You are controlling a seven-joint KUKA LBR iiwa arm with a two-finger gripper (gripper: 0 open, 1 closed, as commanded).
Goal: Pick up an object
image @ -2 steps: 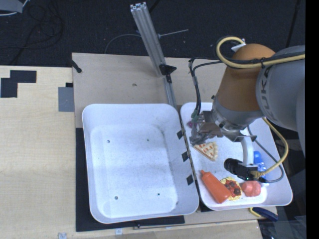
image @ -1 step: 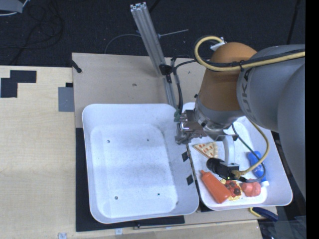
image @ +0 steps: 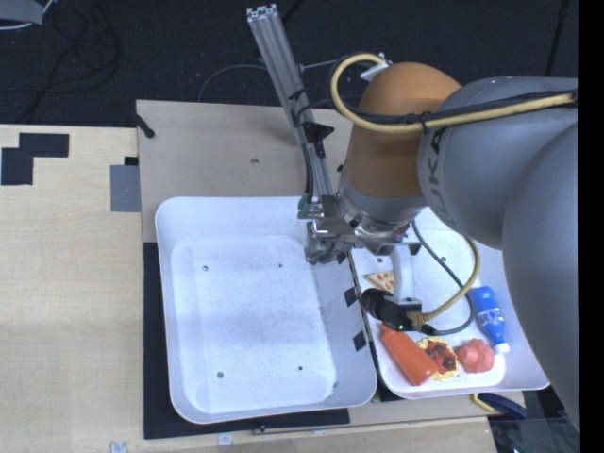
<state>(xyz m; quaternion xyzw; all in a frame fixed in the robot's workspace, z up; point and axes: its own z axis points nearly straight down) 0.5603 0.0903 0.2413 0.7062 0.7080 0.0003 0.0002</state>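
Note:
My gripper [image: 327, 242] hangs below the orange band of the arm, over the inner edge of the left bin [image: 189, 253], close to the divider between the bins. Nothing shows in its grasp. In the right bin [image: 528, 376] lie an orange carrot-shaped piece [image: 406, 355], a red round object [image: 475, 355], a small red and yellow item [image: 440, 354], a blue bottle [image: 486, 315] and a pizza-slice piece [image: 380, 279]. The arm's grey body covers the upper part of the right bin.
A slanted metal rail [image: 288, 92] rises from the bins' divider toward the top of the view. A yellow and black cable [image: 444, 310] loops from the wrist over the right bin. The bench edge runs along the left.

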